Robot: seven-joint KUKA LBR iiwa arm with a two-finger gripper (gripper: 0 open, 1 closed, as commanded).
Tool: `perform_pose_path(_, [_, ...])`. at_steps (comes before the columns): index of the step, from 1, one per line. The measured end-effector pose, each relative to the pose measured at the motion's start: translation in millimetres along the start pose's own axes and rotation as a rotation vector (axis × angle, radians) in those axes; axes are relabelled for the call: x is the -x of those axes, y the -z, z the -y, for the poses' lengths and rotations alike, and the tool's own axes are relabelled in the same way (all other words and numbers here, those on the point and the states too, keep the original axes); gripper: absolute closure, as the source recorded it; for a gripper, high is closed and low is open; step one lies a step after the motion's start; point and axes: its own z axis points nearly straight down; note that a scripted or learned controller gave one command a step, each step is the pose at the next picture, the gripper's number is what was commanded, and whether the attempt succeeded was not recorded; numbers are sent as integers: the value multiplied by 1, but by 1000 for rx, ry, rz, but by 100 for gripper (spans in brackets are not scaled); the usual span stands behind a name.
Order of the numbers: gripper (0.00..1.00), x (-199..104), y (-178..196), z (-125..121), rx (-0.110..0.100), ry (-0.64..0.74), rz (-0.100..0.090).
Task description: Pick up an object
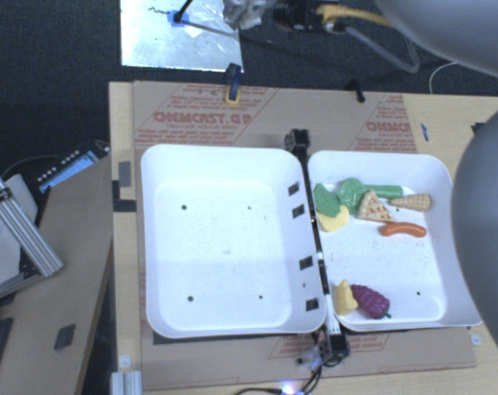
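so: gripper parked high, toys waiting in the right bin

up at the top edge of the view, the gripper [247,6] hangs well beyond the bins, over a shiny silver sheet [179,23] on the dark floor. its metal fingers [240,13] are a blurred cluster, and whether they stand wide or narrow cannot be told; nothing is seen between them. behind it, the wrist carries a black fitting with a yellow cable [351,15], and the grey arm [446,15] sweeps in from the right, its bulk also covering the right rim of the bench.

well apart from the gripper, the toys lie in the right bin [430,295]. near its upper part sit green leafy pieces [347,194], a pale yellow piece [332,219] touching them, a pizza slice [375,208], an ice-cream cone [411,202] and an orange sausage [403,230] just below. near the lower left corner, a purple grape bunch [370,301] lies touching a small yellow piece [344,297].

the left bin [224,245] sits beside it, joined along a black-clipped divider [310,220]. both rest on a brown board [257,113] printed with red lettering.
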Motion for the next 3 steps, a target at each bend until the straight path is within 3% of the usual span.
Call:
perform_pose_path(1, [100,86,1,25,0,-12,3])
perform_pose_path(2, [100,114,0,56,-2,-7,1])
perform_pose_path(3, [100,84,0,43,1,-1,1])
